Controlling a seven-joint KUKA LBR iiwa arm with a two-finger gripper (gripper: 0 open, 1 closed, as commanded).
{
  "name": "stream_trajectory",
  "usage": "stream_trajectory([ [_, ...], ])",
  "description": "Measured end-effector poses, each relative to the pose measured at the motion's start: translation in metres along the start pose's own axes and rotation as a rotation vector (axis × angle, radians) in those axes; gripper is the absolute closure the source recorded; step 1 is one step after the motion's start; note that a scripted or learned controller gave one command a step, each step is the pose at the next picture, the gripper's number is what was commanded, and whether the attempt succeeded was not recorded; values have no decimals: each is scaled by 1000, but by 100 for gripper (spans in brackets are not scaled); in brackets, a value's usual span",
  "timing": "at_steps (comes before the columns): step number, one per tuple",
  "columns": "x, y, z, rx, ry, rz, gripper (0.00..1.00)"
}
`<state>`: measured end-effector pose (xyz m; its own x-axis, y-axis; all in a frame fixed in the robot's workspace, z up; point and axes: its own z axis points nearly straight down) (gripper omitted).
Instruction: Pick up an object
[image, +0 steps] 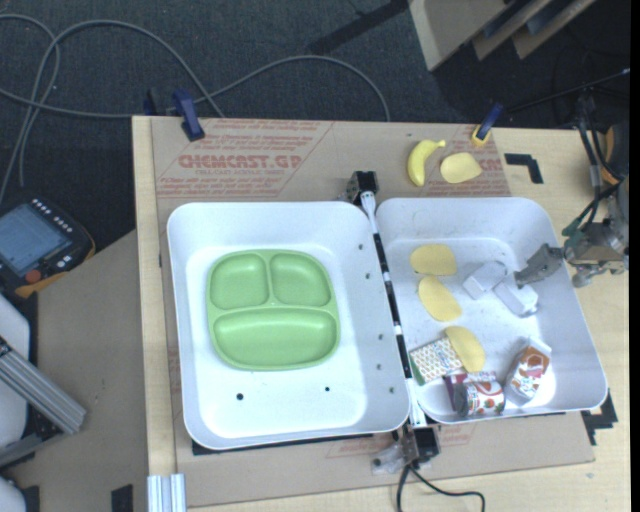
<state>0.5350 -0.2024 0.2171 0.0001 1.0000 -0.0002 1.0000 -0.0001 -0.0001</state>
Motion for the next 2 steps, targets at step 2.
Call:
stream_trajectory([
  [2,106,-2,75,2,1,-1,0],
])
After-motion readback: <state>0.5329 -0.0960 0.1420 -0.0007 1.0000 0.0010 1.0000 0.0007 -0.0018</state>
